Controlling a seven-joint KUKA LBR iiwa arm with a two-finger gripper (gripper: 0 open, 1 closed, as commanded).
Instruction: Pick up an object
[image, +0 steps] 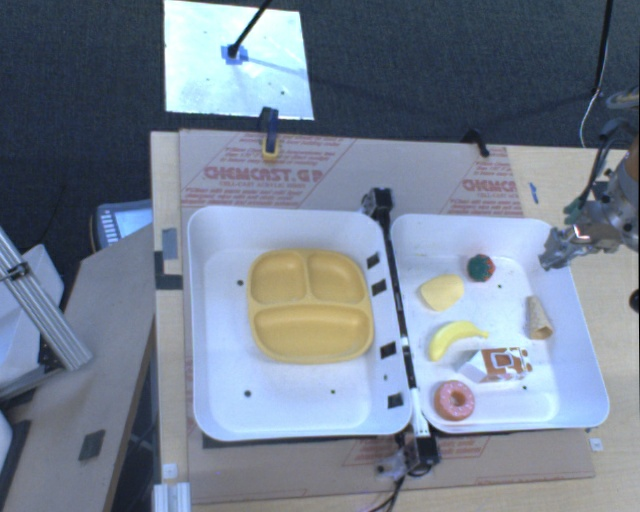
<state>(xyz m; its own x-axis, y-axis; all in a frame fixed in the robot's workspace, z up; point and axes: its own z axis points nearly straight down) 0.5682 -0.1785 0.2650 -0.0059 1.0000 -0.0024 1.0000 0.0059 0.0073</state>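
The right bin (575, 330), a shallow glossy white plastic tub, serves as the landmark. On its floor lie a curved yellow banana (455, 338), a smooth pale lemon (441, 292) above it, a bumpy red-and-green strawberry (481, 267) near the far wall, a ridged tan cone (540, 318) by the right wall, a pink-frosted donut (455, 400) at the front, and a printed carton (500, 364). The gripper (562, 246) hangs over the bin's far right rim, apart from all of them; whether it is open I cannot tell.
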